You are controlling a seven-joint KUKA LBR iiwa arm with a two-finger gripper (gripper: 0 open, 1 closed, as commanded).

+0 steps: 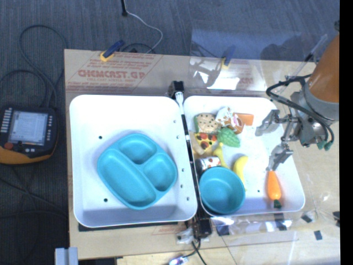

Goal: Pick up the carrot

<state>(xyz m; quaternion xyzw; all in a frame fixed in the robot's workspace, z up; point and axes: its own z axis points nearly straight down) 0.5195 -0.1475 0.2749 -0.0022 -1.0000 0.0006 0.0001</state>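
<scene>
The carrot (273, 187) is orange with a small green tip and lies near the front right corner of the right bin (259, 148). My gripper (273, 138) hangs over the right side of that bin, behind the carrot and apart from it. Its two grey fingers (267, 122) are spread open with nothing between them.
In the right bin's left half sit a blue bowl (222, 190), a banana (240, 166) and a heap of toy foods (218, 130). The left bin (88, 126) holds a blue divided plate (138, 170). A teach pendant (25, 134) lies left of the bench.
</scene>
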